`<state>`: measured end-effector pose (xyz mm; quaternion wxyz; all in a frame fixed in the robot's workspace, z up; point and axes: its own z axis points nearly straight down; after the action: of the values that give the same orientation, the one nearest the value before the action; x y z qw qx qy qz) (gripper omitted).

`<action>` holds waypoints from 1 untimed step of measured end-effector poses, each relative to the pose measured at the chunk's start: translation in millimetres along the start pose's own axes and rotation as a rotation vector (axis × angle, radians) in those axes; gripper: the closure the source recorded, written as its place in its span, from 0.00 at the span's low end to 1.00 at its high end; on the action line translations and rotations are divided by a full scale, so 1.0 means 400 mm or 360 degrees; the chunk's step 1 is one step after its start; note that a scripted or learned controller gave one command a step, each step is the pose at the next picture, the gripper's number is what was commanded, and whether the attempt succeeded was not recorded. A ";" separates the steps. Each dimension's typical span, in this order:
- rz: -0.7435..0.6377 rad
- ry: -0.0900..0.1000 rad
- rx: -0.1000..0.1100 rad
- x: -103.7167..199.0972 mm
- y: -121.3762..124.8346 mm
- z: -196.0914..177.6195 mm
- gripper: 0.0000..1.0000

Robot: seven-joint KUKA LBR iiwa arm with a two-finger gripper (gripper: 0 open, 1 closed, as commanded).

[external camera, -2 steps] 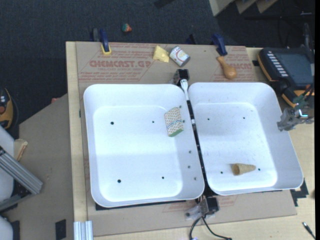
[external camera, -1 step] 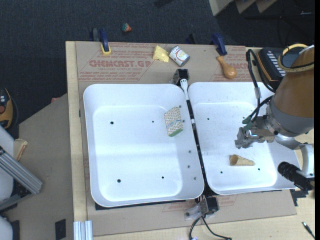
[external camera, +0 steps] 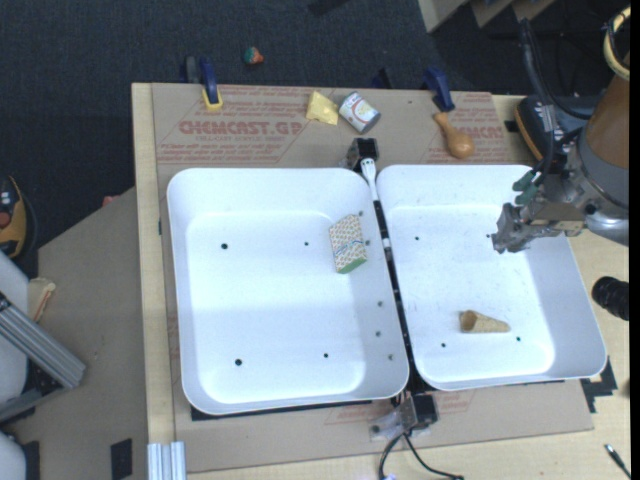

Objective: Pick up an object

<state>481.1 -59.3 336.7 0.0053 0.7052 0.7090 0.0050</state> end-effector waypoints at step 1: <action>0.0004 0.0000 0.0005 0.033 0.006 -0.194 1.00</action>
<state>482.2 -46.2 414.2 0.0043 0.7060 0.7082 0.0039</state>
